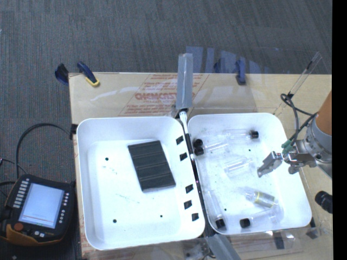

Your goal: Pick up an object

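Pendant first: a grey handheld teach pendant with a pale lit screen (39, 206) sits at the near left, off the light wooden table (111, 93). On the table, two shallow white plastic bins stand side by side. In the left white bin (89, 140) lies a dark grey ribbed rectangular block (151, 166), flat and turned slightly askew, near the bin's middle and toward its right wall. The right white bin (282, 126) holds several clear plastic tubes with black caps; one short clear tube with a brass-coloured metal end (262, 199) lies near the front right, another clear tube (234, 166) lies at mid-bin, and a longer clear tube with a black cap (236, 136) lies toward the far wall. The silvery two-finger end effector (269, 163) hangs over the right part of this bin; I cannot tell how wide it stands. Farther back, a blue-and-yellow clamp (87, 73) grips the table's far left edge.
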Controlling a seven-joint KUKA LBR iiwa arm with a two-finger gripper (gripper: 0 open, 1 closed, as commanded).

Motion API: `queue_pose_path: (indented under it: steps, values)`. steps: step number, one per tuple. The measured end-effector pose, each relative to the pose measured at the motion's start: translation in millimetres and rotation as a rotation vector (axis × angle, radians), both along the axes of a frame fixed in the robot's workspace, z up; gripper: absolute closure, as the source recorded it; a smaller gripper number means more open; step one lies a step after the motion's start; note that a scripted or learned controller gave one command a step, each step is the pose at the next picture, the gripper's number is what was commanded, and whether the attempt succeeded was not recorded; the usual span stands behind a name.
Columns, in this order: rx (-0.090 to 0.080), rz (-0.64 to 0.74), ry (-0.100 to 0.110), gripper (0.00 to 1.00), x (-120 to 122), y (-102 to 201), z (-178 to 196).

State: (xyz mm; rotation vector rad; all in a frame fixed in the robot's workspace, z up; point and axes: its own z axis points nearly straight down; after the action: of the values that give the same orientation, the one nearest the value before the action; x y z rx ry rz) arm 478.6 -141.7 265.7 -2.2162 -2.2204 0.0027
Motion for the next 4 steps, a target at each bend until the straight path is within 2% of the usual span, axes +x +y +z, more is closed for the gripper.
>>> queue_pose_path:
  steps: [1, 2, 3, 4]
  values:
    - [0.0, 0.052, 0.0, 0.0, 21, 29, -95]
    - [-0.002, 0.155, -0.009, 0.0, 90, 29, -147]
    - [0.0, 0.157, -0.003, 0.0, 147, 12, -179]
    - [0.0, 0.172, 0.007, 0.0, 163, 56, -172]
